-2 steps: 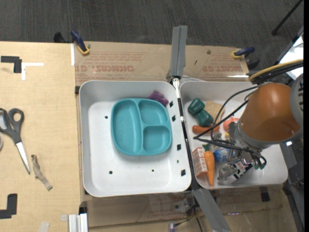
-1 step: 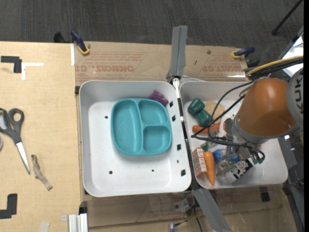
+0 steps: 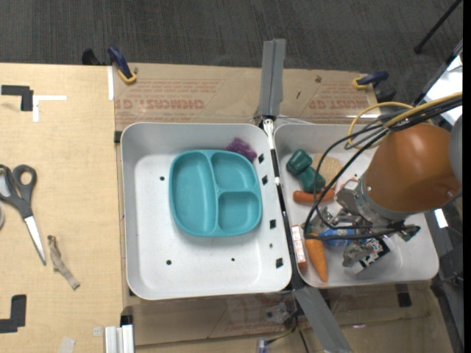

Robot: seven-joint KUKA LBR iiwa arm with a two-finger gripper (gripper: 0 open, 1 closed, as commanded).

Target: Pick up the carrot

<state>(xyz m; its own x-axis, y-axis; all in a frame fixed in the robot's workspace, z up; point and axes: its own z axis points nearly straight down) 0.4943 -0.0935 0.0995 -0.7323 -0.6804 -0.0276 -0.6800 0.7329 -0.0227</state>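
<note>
The pincer (image 3: 366, 254) hangs low in the right bin (image 3: 412, 271), at the lower right of the frame, but cables and the wrist's metal parts cover it, so I cannot tell its state. The arm (image 3: 408, 169), with its big orange band, hides much of this bin. The carrot (image 3: 316, 259) lies near the bin's lower left corner, just left of the pincer, with its thin end toward the bottom of the frame; nothing grips it. A second, smaller orange piece (image 3: 305, 195) lies above it and is partly hidden by the cables. A dark green object (image 3: 303, 168) sits in the upper left part of the same bin, beside a pale round thing (image 3: 331, 169) that is hard to make out. In the left bin (image 3: 140, 219) a teal divided plate (image 3: 217, 192) rests, with a small purple item (image 3: 243, 148) at its top edge. The cardboard (image 3: 184, 94) behind the bins carries red print, upside down and unreadable. Scissors (image 3: 22, 204) lie on the worktop (image 3: 59, 271) at the left.
</note>
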